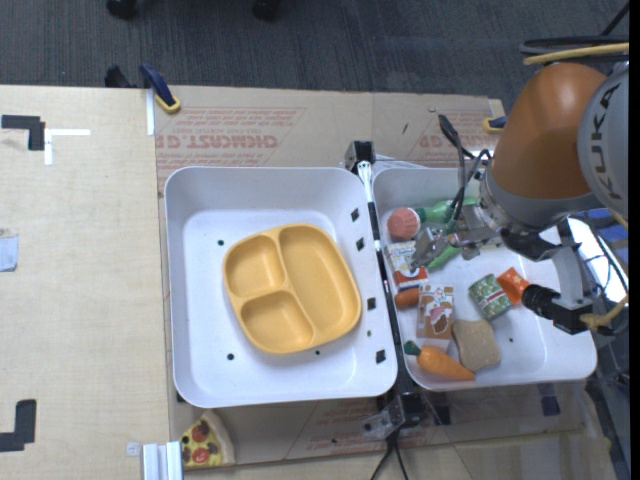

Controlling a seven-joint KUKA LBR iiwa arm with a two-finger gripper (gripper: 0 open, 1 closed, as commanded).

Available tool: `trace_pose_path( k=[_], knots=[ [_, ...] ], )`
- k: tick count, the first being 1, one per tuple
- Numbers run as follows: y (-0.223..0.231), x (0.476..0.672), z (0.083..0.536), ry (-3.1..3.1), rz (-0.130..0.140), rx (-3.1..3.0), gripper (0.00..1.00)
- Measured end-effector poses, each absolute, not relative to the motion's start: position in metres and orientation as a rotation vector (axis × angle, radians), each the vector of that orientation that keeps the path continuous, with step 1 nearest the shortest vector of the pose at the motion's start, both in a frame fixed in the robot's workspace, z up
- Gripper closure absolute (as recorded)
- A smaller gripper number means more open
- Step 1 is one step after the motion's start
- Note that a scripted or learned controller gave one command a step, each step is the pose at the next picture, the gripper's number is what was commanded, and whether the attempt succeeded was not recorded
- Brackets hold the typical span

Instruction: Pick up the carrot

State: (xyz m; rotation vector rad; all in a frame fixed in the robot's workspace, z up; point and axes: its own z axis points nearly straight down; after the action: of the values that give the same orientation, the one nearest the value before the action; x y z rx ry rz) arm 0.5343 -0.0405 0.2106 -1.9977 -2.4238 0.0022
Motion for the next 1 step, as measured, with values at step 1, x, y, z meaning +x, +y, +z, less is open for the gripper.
trace_pose_path(
  k=[1],
  knots=[
    [0.0084, 0.5541, 0.1902, -2.248, 0.005, -2.192, 0.00]
  ],
)
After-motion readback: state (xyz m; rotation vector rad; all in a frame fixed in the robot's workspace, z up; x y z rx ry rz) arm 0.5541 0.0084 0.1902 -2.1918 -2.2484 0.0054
